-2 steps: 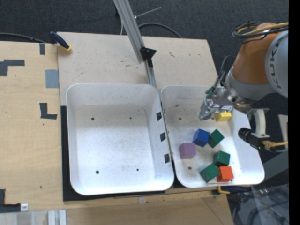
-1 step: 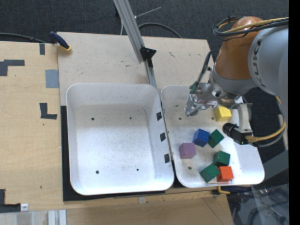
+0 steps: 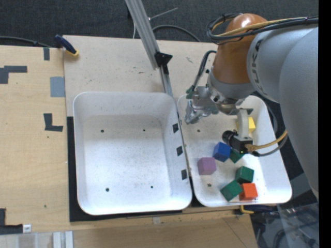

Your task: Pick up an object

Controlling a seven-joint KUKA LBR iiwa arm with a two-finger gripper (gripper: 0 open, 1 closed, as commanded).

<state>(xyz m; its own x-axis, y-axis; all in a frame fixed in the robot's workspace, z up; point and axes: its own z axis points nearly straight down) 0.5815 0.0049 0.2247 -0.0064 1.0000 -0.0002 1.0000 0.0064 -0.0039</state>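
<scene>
Arm hanging over right bin, hiding its far corner; jaws blurred, grip state unclear; blocks lying near.

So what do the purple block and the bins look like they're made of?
The purple block looks like painted wood or matte plastic: flat even colour, no glare, sharp cube edges. I can't tell which. The bins, left and right, look like thin moulded plastic: smooth white, rounded rims and corners, faint sheen, scuffed with dark specks.
</scene>
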